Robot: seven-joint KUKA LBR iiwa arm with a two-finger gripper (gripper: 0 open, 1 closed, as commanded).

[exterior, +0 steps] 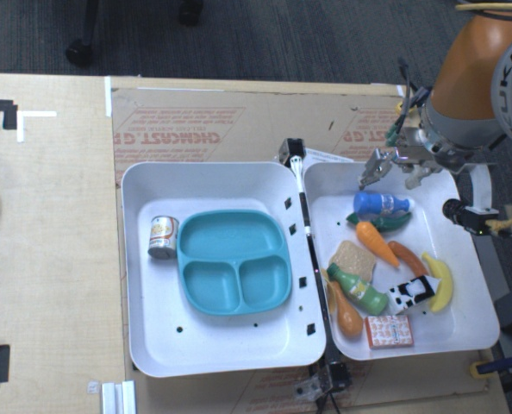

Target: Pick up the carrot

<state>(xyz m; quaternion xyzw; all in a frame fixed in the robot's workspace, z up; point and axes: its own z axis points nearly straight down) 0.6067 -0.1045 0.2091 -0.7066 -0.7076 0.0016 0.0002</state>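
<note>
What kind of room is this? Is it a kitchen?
Probably a robot lab, not a kitchen: a robot arm reaches over two white bins, the food like the carrot looks like toys, and an office chair base stands behind.

We count two white bins: the left bin (144,335) and the right bin (476,304). The left one has one teal tray (234,261) and one can (162,236). The right has one carrot (377,242), one blue bottle (381,203), one green bottle (359,289), one banana (441,281) and one small red box (389,330).
</note>
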